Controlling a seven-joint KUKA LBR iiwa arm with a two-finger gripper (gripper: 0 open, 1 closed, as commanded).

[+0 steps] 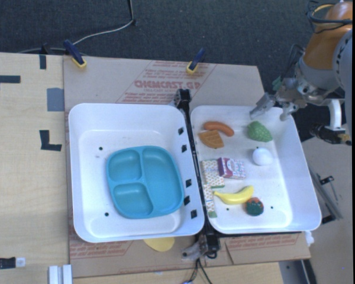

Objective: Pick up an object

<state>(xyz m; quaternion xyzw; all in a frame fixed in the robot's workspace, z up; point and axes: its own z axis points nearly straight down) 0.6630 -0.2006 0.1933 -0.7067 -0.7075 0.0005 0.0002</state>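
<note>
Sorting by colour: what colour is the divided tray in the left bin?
Light blue; the tray shows clearly in the camera view.
</note>
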